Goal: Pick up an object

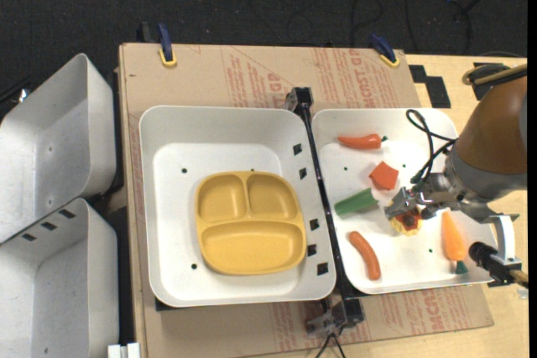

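The bench [252,80] is the biggest thing here, a brown board with red printing, clipped at its far edge by two blue-and-yellow clamps. On it sit two shallow white bins side by side. The left bin [168,147] holds a yellow divided tray [250,222], lying flat with two small compartments on its far side and one long compartment on its near side.

The right bin [336,130] carries the loose pieces. The arm [495,151] reaches in from the right, grey with an orange band, and hangs over the right half of this bin. Its gripper [406,205] is low over the middle of the bin floor, directly above a small yellow and red object [409,221] that seems to touch its tip. From here I cannot tell how the gripper is set, nor whether it has the small object.

Round about it lie the others. An orange carrot [453,237] sits just right of the gripper, pointing towards the near edge. A red chili pepper [361,142] lies at the far side. A green pepper [354,201] lies just left of the gripper. A reddish sausage [365,254] lies near the front edge. An orange-red block [384,175] sits between the chili and the green pepper.
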`<state>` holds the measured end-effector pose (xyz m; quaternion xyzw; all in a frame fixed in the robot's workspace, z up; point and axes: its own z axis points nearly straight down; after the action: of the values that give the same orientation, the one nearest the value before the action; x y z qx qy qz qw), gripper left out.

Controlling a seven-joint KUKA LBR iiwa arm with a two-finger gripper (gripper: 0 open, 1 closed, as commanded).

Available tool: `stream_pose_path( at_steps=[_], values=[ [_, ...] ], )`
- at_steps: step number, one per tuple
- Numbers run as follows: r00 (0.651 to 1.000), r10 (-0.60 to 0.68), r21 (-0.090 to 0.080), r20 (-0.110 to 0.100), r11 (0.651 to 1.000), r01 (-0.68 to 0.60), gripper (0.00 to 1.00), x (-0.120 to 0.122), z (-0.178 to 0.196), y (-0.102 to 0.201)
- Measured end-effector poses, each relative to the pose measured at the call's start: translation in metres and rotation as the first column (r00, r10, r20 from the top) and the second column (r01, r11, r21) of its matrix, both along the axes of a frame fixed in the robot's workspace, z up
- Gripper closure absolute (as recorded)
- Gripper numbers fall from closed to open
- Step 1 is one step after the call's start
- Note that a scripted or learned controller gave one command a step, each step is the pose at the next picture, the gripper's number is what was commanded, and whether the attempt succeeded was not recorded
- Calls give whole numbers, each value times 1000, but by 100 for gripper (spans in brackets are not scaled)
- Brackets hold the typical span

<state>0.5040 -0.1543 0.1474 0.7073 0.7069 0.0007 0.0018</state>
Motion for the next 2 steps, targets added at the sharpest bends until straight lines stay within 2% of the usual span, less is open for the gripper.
stream_pose_path(
  at_steps=[1,2],
  values=[
    [1000,3,0,2,1000,-3,100,1,63,-2],
    [1000,4,0,-1,1000,-4,100,2,87,-2]
  ],
)
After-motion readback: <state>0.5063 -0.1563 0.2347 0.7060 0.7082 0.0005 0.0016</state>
